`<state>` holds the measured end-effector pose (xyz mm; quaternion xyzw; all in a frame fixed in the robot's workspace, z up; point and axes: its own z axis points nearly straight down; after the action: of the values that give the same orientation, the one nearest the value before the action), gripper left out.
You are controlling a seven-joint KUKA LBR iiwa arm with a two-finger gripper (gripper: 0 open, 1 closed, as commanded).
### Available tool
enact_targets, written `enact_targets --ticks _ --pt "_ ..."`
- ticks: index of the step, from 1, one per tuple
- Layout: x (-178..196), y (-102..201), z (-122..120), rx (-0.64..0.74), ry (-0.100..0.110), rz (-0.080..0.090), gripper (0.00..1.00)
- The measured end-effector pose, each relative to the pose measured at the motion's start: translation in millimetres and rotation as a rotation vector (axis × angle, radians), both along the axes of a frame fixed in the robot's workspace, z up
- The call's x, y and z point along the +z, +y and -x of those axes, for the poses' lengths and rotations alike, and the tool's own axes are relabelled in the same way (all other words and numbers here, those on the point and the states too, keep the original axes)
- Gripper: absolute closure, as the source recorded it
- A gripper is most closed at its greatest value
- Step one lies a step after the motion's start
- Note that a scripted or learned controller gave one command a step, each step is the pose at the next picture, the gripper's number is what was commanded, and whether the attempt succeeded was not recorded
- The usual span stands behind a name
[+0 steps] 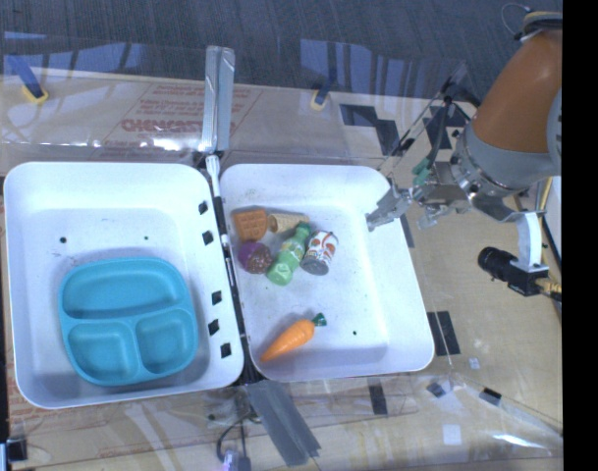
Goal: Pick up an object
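Observation:
The right bin (402,302) holds several small items. An orange carrot (289,337) with a green top lies near its front. A green bottle (290,257) lies in the middle, with a small red-and-white can (319,251) on its right and a purple round item (256,256) on its left. Behind them sits an orange-brown block (249,224). My gripper (385,211) hangs over the bin's right rim, well to the right of the cluster and apart from every item. Nothing shows in its grasp.
A blue divided tray (130,319) lies in the left bin (33,214). A grey divider post (218,96) rises between the two bins at the back. Bare white floor lies between the cluster and the right wall.

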<state>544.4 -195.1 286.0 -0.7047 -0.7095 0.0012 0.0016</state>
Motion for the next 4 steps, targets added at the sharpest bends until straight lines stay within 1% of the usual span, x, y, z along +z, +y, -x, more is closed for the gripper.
enact_targets --ticks 1,2,3,4 --pt "-167 31 -48 0.186 -0.017 0.004 0.0" --pt "-157 30 -48 0.19 -0.015 0.004 1.0" --pt "-56 111 -109 0.036 -0.004 0.001 1.0" --pt "-56 111 -109 0.035 -0.003 0.001 0.0"
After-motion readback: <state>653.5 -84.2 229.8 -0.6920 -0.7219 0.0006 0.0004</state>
